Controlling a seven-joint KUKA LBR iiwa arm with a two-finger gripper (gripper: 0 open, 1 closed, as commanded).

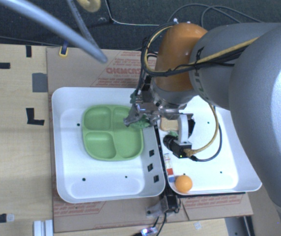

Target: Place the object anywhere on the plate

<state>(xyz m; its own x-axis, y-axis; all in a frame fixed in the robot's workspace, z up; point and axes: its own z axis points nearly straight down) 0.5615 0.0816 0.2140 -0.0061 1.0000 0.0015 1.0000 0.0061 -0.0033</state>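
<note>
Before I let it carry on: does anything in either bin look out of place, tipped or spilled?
Nothing stands out. The green divided plastic plate lies flat in the left white bin, and a small orange ball rests in the right white bin near its front corner. No spill shows.

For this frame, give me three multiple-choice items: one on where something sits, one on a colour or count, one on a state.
1. Where does the orange ball lie?
A. in the right bin
B. on the plate
C. outside both bins

2. How many compartments does the green plate have?
A. one
B. three
C. six

3. Where is the gripper?
A. over the plate's right edge
B. down at the ball
C. off the bench

Answers: 1 A, the ball rests near the right bin's front-left corner. 2 B, two small sections above one large. 3 A, it hangs at the plate's upper right rim.
</note>
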